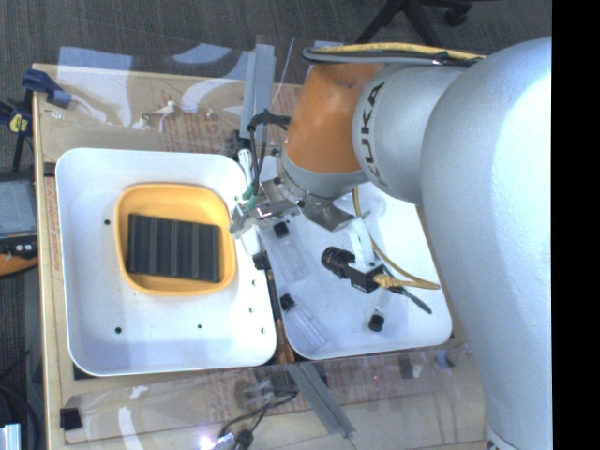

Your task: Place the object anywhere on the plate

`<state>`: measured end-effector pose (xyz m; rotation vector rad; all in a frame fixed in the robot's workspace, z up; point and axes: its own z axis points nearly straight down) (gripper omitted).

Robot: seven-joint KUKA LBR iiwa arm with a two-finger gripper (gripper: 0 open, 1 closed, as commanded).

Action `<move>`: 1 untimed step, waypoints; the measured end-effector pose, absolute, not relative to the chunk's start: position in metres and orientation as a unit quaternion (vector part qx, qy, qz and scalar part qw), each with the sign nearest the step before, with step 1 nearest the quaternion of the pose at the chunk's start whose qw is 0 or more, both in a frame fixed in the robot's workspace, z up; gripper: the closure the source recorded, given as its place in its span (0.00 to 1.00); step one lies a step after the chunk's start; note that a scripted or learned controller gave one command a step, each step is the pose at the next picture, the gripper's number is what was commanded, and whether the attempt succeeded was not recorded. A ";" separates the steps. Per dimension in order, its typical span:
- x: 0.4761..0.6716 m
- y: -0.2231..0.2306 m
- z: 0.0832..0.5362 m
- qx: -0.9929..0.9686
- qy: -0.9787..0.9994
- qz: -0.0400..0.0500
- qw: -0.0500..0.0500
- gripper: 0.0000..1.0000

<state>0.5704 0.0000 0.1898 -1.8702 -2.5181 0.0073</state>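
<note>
A yellow plate (216, 206) with rounded corners lies in the left white bin (94, 336). On it rests a dark grey ridged rectangular object (178, 247), flat and filling most of the plate's middle. My gripper (251, 225) hangs just past the plate's right rim, over the gap between the two bins, and nothing shows in its grasp. The orange band of the arm (328, 111) and the grey wrist above it cover much of the right bin.
The right white bin (319, 331) holds a few small black pieces (375, 322) near its front. A black fitting with a yellow cable (349, 268) hangs off the wrist. Metal rails (258, 82) run between the bins.
</note>
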 end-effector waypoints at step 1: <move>0.570 0.000 0.190 -0.597 -0.803 0.002 0.002 0.00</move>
